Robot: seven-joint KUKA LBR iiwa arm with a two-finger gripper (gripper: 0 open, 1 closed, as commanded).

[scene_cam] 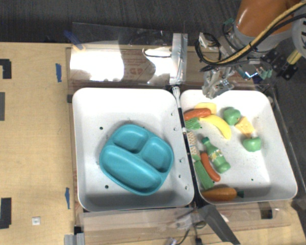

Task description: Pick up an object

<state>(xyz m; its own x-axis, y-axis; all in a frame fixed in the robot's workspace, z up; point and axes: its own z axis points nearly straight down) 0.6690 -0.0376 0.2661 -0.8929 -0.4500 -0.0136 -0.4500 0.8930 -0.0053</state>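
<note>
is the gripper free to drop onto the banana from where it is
Probably yes. The gripper hangs over the right bin's far rim, and the banana lies just nearer, top side bare, though a red piece touches its end.

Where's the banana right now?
The banana lies in the right-hand bin, in its upper left part, just below a red-orange sausage and left of a green pepper.

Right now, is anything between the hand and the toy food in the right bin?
Nothing visible. The hand hangs over the right bin's far rim, and the banana and the other toy food lie uncovered just beyond it.
</note>
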